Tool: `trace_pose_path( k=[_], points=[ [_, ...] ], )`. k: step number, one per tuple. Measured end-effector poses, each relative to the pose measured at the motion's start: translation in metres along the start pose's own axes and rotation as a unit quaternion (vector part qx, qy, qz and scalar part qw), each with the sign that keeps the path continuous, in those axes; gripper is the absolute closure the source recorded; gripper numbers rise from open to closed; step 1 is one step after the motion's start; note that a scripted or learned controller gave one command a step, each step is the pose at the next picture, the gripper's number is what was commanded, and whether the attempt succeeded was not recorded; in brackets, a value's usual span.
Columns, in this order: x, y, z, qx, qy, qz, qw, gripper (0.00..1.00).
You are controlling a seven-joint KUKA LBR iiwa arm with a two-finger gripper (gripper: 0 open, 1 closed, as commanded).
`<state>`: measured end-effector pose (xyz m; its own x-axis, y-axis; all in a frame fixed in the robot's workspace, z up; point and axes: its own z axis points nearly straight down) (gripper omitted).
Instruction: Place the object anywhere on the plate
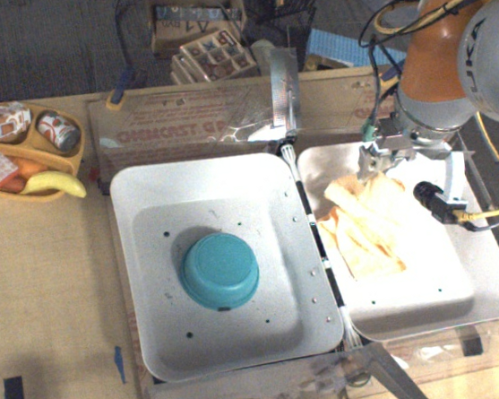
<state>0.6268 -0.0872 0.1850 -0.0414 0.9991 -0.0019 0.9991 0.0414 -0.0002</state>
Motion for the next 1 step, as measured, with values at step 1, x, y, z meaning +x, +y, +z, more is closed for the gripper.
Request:
trace_pose_path(
  k=[1],
  points=[
    [0.0001, 0.0008, -0.0401, -0.001, 0.000, -0.001, 1.0000, 1.00]
  ],
)
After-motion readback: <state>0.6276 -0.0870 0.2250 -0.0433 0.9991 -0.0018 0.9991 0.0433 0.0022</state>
